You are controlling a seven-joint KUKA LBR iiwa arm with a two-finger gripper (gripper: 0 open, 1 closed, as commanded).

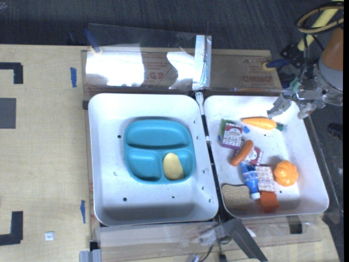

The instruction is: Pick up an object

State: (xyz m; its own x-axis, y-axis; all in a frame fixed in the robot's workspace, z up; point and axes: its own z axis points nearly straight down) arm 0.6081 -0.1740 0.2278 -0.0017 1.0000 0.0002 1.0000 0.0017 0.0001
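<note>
While my gripper point(293, 106) hangs over the back right corner of the right bin point(316, 173), its two fingers are spread apart and nothing is between them. One fingertip point(272, 111) is just above the thick end of the toy carrot point(259, 123), the other is near the bin's right wall, and I cannot tell if any of them touches something.

I take the carrot as my landmark. It lies on its side near the back of the right bin, orange with a small green tip towards the right. Just in front of it and to the left is a small red and white packet point(232, 135). In front of the carrot lies a toy sausage point(241, 152), slanted. Further to the front I see a blue and white tube point(251, 180) and beside it a second printed packet point(264, 178). To the front right of the carrot sits an orange round fruit point(286, 172), and in front of that a small red-orange block point(269, 200). A brown slice like bread point(235, 194) lies at the front left corner of this bin.

Well to the left of the carrot is the left bin point(103, 146). It holds a blue divided tray point(155, 146), and a yellow egg-shaped thing point(173, 166) rests in the tray's front right compartment.
</note>
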